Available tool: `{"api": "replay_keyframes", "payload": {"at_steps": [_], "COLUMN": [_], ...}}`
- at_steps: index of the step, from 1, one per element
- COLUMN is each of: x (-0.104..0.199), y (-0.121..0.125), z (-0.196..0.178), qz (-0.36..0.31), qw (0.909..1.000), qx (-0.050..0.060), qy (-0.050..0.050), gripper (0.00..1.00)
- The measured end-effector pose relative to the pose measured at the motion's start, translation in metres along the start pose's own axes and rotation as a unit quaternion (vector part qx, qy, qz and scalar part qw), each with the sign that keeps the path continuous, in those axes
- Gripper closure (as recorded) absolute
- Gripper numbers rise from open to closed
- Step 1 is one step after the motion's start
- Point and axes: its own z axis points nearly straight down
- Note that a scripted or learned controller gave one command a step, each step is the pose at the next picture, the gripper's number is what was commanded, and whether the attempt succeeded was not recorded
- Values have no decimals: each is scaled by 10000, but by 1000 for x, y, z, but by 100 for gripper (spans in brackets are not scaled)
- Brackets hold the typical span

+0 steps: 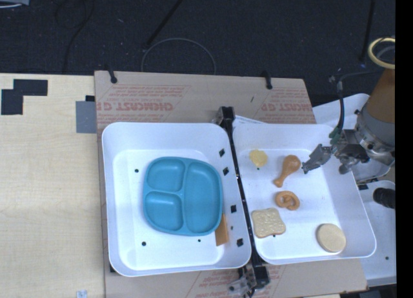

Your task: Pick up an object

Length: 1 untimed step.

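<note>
- Bench: I log 2 shallow white bins side by side, the left bin and the right bin, their inner walls touching along a black clip strip.
- Arm: grey with an orange band, entering from the right and hanging over the right bin's upper right rim.
- Blue plate: 3 compartments, flat in the middle of the left bin.
- Gripper: low over the right bin's upper right part; I read the jaws as apart, with nothing between them.
- Toast slice: right bin, near its front left.
- Drumstick: tan, tilted, just left of the gripper, apart from it.
- Round cracker: right bin, front right corner.
- Pretzel: brown, mid-bin, below the drumstick.
- Yellow piece: upper left of the right bin.
</note>
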Motion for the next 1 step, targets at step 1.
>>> {"api": "replay_keyframes", "payload": {"at_steps": [1], "x": [0], "y": [2], "z": [-7], "qz": [-10], "qw": [10000], "qx": [-67], "qy": [-14], "gripper": [0]}}
